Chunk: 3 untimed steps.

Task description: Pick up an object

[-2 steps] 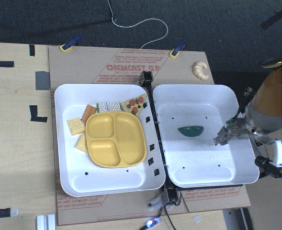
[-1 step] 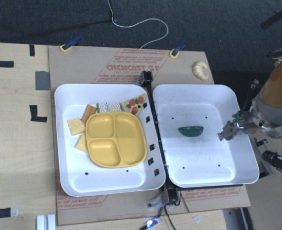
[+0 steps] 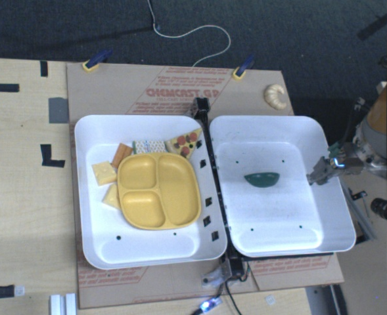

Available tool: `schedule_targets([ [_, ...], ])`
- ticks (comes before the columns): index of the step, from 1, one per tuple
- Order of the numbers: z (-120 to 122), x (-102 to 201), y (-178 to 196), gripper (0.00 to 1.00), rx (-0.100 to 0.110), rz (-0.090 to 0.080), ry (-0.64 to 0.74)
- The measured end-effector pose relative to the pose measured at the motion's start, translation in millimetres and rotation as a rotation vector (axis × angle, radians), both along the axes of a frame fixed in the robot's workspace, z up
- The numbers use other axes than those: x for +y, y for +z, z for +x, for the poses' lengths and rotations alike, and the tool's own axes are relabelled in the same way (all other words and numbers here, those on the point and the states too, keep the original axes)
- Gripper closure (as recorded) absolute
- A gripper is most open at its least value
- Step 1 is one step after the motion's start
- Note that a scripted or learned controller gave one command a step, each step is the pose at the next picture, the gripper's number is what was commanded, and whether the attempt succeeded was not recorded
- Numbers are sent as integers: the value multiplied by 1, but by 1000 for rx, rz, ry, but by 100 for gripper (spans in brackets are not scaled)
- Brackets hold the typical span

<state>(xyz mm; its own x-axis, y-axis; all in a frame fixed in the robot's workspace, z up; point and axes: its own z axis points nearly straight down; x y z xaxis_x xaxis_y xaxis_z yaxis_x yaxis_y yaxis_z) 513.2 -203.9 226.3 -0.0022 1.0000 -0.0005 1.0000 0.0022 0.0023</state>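
Cardboard under two white bins carries the scene: a dark green bowl-shaped piece [image 3: 262, 178] lies mid right bin [image 3: 311, 241], well left of the gripper [image 3: 324, 171] at its right rim, jaw state unreadable, yellow divided plate [image 3: 159, 191] farther left.

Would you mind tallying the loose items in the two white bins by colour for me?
Yellow: 1, the divided plate in the left bin.
Dark green: 1, the small bowl-shaped piece in the right bin.
Pale tan: 2, the squares by the plate's left edge.
Orange-brown: 1, the cracker-like piece.
Patterned: 2, partly hidden behind the plate, count uncertain.
Total: about 7.
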Motion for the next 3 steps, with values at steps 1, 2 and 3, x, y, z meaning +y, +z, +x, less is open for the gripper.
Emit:
schedule_targets([
  [1, 26, 37, 5, 100, 2, 2, 4],
  [2, 66, 80, -6, 100, 3, 1, 4],
  [3, 94, 116, 0, 100, 2, 2, 4],
])
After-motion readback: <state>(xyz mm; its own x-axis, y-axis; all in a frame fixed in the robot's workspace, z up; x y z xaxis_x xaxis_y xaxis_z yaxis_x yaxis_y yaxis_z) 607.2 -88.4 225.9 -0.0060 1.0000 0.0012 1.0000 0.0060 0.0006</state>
